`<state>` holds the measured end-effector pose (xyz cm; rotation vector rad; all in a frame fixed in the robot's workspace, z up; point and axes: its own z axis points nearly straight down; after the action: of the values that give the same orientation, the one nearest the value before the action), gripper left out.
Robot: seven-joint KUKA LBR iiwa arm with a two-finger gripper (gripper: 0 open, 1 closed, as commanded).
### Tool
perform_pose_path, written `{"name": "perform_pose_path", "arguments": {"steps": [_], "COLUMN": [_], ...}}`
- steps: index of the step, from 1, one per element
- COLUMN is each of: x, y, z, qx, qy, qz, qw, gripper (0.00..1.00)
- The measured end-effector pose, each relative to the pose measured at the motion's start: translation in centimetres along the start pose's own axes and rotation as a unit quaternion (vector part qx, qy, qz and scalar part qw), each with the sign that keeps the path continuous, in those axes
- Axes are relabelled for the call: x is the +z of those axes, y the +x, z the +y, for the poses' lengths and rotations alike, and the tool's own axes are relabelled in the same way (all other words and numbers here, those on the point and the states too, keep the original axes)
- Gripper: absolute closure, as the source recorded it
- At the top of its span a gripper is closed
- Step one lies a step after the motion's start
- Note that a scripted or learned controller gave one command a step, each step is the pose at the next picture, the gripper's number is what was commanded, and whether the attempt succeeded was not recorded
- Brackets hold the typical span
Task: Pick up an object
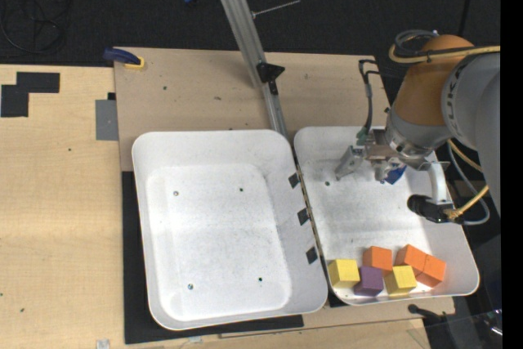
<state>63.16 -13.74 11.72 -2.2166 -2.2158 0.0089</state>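
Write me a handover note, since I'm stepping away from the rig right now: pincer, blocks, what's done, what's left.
Pincer: over the upper part of the right bin; I see no block in it.
Blocks: two yellow, one purple and three orange, clustered at the near edge of the right bin, well away from the pincer.
Done: no pick yet.
Left: move down to the cluster, grip one block, lift.
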Motion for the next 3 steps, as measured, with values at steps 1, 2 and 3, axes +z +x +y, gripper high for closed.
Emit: {"name": "perform_pose_path", "arguments": {"steps": [1, 2, 3], "x": [-1.3, -7.4, -12.5], "y": [-0.2, -0.7, -0.8], "z": [0.1, -0.5, -0.5], "qx": [0.003, 0.003, 0.0], "qy": [-0.003, -0.007, -0.006], "qz": [0.0, -0.001, -0.001], "qw": [1.0, 1.0, 1.0], "gripper": [1.0, 1.0, 1.0]}}
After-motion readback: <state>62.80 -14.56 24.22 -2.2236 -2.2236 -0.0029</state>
